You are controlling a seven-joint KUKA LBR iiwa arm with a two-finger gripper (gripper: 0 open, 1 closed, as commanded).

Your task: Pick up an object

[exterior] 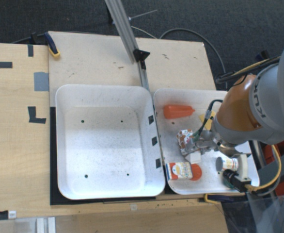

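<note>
Small crumpled red-and-white packet (pixel 184 139) lies in the right white bin (pixel 171 181), touching the gripper (pixel 194 148); I cannot tell its fingers' state

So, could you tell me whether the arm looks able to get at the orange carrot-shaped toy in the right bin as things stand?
Probably yes. The orange carrot-shaped toy lies by itself near the far wall of the right bin, with nothing on top of it, and the gripper is already low in that bin, nearer the small packet.

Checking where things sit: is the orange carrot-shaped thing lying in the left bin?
No, the orange carrot-shaped thing lies in the right bin.
</note>
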